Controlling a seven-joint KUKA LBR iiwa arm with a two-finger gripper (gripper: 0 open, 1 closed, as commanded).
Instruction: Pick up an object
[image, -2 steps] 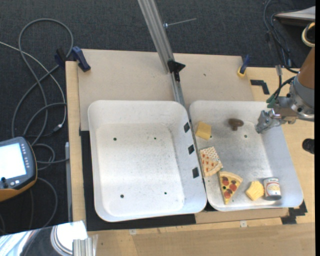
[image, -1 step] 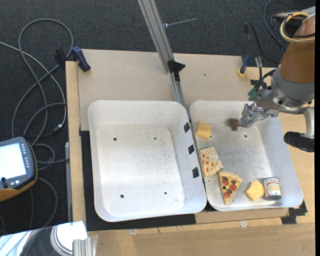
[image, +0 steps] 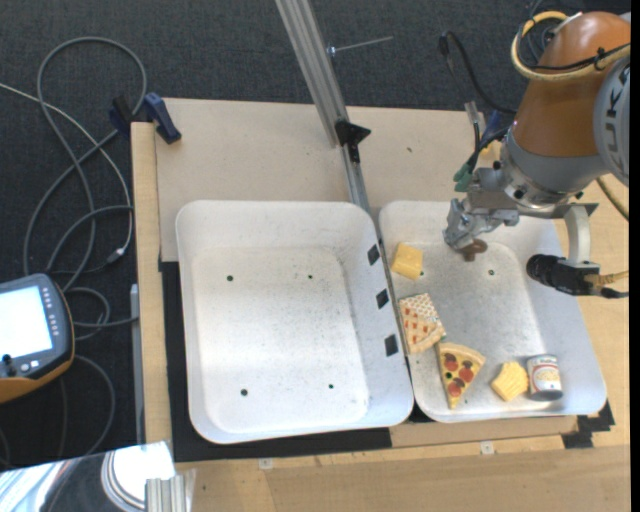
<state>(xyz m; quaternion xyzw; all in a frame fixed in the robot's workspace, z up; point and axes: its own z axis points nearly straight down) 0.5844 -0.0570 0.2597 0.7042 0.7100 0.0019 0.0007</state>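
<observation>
Pieces of toy food lie in the right bin (image: 500, 310). A yellow block (image: 407, 261) sits at its far left edge, close to the wall shared with the left bin (image: 270, 330). Nearer me, down that same side, comes a checked cracker (image: 421, 322) and then a pizza slice (image: 459, 372), the two just beside each other. A second yellow block (image: 510, 381) and a small can (image: 545, 376) sit touching by the near rim.

The gripper (image: 468, 240) hangs low over the far part of this bin, to the right of the first yellow block, with bare bin floor between them. From where I stand I cannot tell whether it is wide or closed. The arm (image: 565, 100) comes in from the right, its orange band high above the wrist, which points steeply down. A metal rail (image: 318, 70) slants across the bench (image: 250, 150) behind the bins.
</observation>
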